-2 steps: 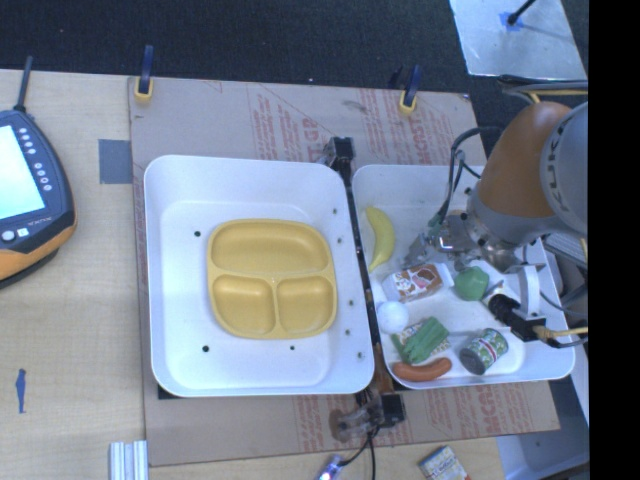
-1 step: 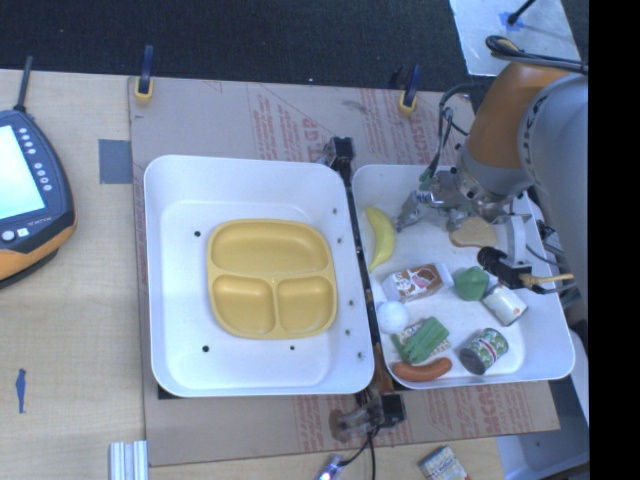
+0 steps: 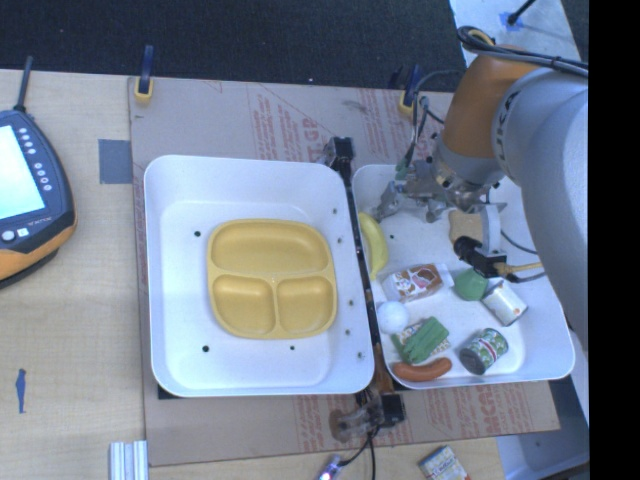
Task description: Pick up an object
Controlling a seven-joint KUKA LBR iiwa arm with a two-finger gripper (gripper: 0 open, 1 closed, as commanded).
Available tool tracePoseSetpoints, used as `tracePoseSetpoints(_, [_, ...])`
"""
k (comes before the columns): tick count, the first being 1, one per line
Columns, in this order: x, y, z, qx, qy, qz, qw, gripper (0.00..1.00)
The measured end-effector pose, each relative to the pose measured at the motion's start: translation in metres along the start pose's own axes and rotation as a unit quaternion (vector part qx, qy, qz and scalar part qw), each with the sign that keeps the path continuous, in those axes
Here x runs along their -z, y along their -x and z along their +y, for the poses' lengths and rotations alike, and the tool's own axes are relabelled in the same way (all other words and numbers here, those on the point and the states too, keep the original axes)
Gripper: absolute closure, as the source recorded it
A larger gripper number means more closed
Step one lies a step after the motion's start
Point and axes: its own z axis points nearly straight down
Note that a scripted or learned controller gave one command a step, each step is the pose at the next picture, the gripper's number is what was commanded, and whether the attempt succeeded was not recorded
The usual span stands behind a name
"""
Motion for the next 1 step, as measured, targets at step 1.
tracePoseSetpoints(1, [0.0334,0.1036,-0.0008,-0.001,0.000,-0.001,1.0000,0.00])
